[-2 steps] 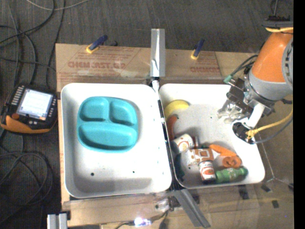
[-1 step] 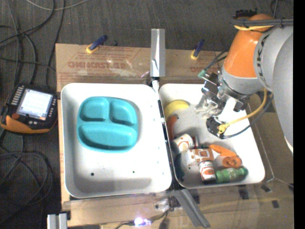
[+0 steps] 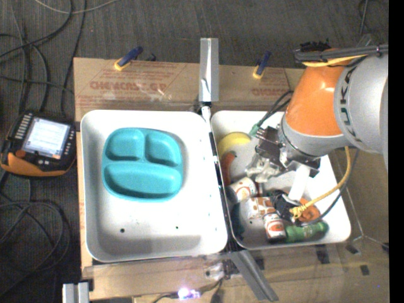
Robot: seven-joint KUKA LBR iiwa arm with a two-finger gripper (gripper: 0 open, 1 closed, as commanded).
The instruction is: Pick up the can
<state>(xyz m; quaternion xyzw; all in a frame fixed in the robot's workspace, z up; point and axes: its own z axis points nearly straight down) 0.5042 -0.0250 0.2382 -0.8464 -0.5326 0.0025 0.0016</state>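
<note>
Hovering over the right bin (image 3: 344, 229) beside a can (image 3: 243, 190), label unreadable: pincer (image 3: 268, 172), finger state indiscernible.

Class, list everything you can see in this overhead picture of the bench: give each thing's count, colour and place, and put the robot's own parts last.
Bins: two, white, side by side on the bench.
Divided tray: one, turquoise, in the left bin.
Can: one, red and white, lying near the right bin's front edge.
Green item: one, right bin's front right corner; type unclear.
Yellow round item: one, right bin's back left.
Handheld controller: one, orange and black, on the floor left of the bench.
Clamps: two, blue and yellow, bench's back edge.
Arm: one, grey and orange, over the right bin.
Gripper: one, low among the right bin's items.
</note>
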